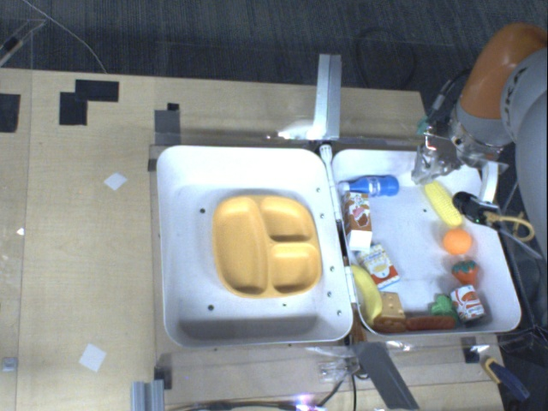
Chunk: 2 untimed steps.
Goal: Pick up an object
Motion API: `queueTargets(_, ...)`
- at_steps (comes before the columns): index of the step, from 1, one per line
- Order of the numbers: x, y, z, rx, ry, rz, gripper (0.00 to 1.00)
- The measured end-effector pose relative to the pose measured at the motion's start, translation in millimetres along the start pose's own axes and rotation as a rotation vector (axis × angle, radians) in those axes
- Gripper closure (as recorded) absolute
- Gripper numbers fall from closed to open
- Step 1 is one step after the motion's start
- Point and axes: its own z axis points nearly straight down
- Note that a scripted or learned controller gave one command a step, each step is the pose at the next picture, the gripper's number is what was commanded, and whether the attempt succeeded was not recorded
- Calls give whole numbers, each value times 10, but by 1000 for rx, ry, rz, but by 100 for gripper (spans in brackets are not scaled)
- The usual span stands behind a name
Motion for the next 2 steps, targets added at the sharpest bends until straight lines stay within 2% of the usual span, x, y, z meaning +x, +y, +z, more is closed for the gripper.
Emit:
queueTargets(1, 31, 11, -21, -4, 2, -4, 0)
queueTargets(2, -525, -512, -205, -4, 1, -222, 0)
